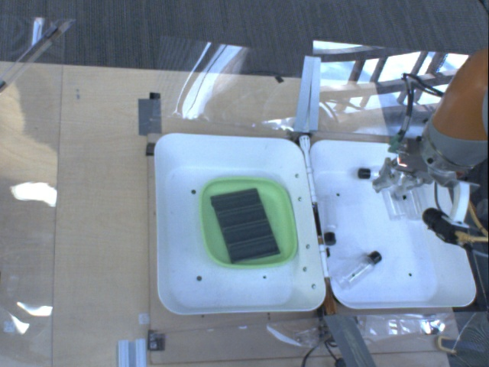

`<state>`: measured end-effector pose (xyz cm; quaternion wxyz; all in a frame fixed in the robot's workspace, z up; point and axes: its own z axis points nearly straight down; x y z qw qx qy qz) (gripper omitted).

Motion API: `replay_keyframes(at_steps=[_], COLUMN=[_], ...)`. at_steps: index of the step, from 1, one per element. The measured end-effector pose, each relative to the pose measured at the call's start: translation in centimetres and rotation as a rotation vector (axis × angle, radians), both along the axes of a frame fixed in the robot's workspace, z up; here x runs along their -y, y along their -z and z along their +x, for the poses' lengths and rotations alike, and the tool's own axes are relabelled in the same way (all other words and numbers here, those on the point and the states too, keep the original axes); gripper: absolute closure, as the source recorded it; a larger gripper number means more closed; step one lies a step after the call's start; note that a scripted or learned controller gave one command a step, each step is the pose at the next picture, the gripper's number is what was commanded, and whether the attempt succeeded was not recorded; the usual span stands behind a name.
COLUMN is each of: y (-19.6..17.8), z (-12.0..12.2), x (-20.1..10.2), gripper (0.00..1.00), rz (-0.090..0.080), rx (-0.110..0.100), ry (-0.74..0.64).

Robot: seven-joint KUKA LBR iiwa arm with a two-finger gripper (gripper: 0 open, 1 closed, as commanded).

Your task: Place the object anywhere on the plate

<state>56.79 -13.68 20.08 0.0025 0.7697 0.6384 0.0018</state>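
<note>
Sitting in the left of 2 shallow white bins (pixel 176 281) on the wooden bench (pixel 84 205) is a square lime-green plate (pixel 284 228), and a dark grey ribbed rectangular block (pixel 244 225) lies flat on its middle. Near the front of the right white bin (pixel 451 281) lies a small clear tube with a black cap (pixel 358 268), tilted. Farther right, the grey arm's gripper (pixel 399 192) hangs over that bin's rear; whether its fingers are apart or closed is unclear.
</note>
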Motion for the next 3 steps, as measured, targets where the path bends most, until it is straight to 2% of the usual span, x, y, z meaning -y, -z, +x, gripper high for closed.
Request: replay_keyframes(at_steps=[1, 2, 3], y=[1.6, 1.5, 1.5], z=[-3.2, -1.3, -1.3], x=[-10.7, -19.9, -19.9], gripper=[1.00, 1.00, 0.00], rz=[0.002, 0.001, 0.001], rx=[-0.003, 0.001, 0.001], ry=[-0.119, -0.323, -0.322])
